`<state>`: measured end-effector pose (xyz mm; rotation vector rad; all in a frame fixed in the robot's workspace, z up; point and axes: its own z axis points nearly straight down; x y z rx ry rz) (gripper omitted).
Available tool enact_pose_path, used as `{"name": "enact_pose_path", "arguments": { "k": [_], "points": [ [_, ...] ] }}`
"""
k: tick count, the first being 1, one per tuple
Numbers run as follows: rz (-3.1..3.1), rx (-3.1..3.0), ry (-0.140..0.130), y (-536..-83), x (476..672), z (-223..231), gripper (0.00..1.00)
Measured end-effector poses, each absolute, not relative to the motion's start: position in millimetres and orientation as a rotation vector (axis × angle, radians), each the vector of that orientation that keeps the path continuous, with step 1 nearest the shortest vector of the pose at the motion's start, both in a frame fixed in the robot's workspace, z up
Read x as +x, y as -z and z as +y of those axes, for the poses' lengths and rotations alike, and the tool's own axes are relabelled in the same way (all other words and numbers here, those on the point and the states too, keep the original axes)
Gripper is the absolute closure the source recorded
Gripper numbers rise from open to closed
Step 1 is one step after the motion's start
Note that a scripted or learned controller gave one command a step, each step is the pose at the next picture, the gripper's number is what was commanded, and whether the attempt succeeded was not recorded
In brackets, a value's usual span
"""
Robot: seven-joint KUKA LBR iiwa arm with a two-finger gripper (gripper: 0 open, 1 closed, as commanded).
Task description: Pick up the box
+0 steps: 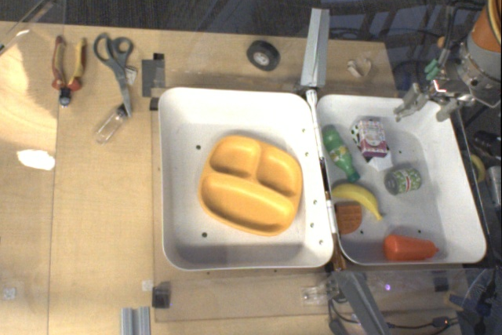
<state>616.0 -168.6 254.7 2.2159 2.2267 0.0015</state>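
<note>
Camera view
box (370, 137): small carton, white w/ purple-pink print, lying in the right bin (451, 169), upper-middle part. Long axis runs roughly top-to-bottom of the view, tilted a little; narrower end toward the bin's far rim, wider end toward the can. Which end is the top — can't tell.
box neighbours: green bottle (339, 151) just beside it on the left, apart by a thin gap; can (403, 180) near, below-right, not touching.
gripper (430, 100): two fingers spread apart, i.e. wide open, nothing betw. them. Left fingertip over the far rim of the right bin, right fingertip near the bin's far-right corner. Not touching the box; box sits below-left of it, near but clear.
arm (482, 59): comes in from the right edge, upper right of the view; orange band (486, 35) above the grey wrist; wrist angled down-left toward the right bin's far corner. Cables hang round the wrist.
right bin, other contents: banana (359, 196) mid-left, brown item (348, 217) just under it at the left wall, orange-red item (409, 248) at the near wall.
left bin (176, 169): holds a big yellow-orange moulded tray (251, 183), centred.
bench (78, 208): pliers (67, 65), scissors (118, 63), tape roll (263, 54) along the far side.
</note>
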Motion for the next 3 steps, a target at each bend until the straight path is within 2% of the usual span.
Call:
{"name": "enact_pose_path", "arguments": {
  "k": [1, 2, 3],
  "points": [
    [2.19, 2.247, -0.005, -112, 664.9, -152, 0.0],
    [2.298, 2.132, -0.006, -177, 576.8, -172, 0.0],
    [2.314, 2.119, -0.004, -100, 488.4, -185, 0.0]
  ]
}}
